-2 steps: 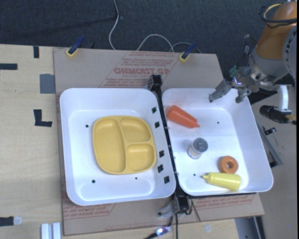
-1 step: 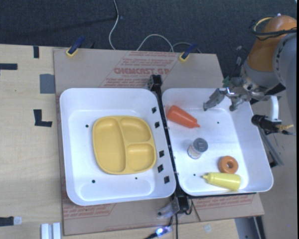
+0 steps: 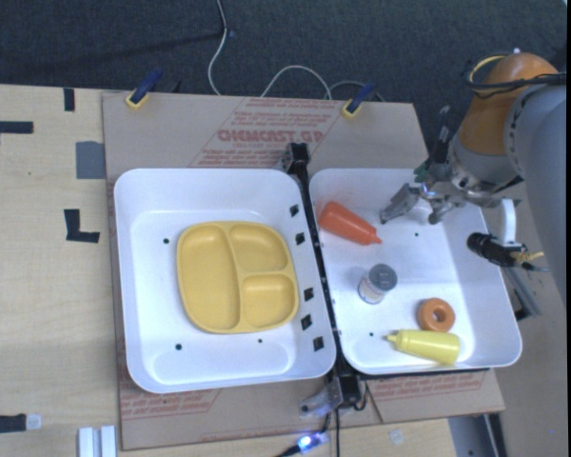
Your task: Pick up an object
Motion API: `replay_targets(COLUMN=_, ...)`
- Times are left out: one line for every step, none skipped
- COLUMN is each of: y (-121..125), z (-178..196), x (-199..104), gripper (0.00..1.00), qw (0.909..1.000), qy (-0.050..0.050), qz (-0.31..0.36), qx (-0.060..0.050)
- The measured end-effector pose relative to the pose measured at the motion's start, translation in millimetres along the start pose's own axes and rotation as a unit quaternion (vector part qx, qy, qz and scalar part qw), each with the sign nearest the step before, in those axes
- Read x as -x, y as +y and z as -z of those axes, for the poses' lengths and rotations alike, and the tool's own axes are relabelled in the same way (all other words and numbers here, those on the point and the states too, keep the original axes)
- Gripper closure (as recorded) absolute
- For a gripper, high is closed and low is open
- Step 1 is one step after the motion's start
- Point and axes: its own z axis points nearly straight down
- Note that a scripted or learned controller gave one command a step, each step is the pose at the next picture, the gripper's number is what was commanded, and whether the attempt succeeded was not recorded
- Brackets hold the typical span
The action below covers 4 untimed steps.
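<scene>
Hovering just right of the orange bottle [image 3: 348, 224] in the right bin [image 3: 476, 293], the claw [image 3: 416, 205] has its two fingers spread, gripping nothing. Nothing is lifted yet; the whole pickup remains.

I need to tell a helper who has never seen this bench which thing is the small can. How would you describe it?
Look in the right-hand white bin, near its middle. The small metal can stands there, below the orange bottle and left of the orange ring. It is the only grey, silvery thing among orange and yellow neighbours.
</scene>
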Motion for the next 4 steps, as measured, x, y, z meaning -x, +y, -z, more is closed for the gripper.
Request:
replay_targets(y=0, z=-29, x=-1, gripper=0.0, qw=1.0, qy=-0.001, qz=0.001, qx=0.002)
replay_targets(y=2, z=-16, x=-1, gripper=1.0, qw=1.0, qy=-0.002, qz=0.001, qx=0.004)
replay_targets(y=2, z=47, x=-3, gripper=1.0, qw=1.0, qy=0.0, qz=0.0, qx=0.004)
replay_targets(y=8, z=109, x=-4, gripper=1.0, qw=1.0, qy=0.0, qz=0.0, qx=0.004)
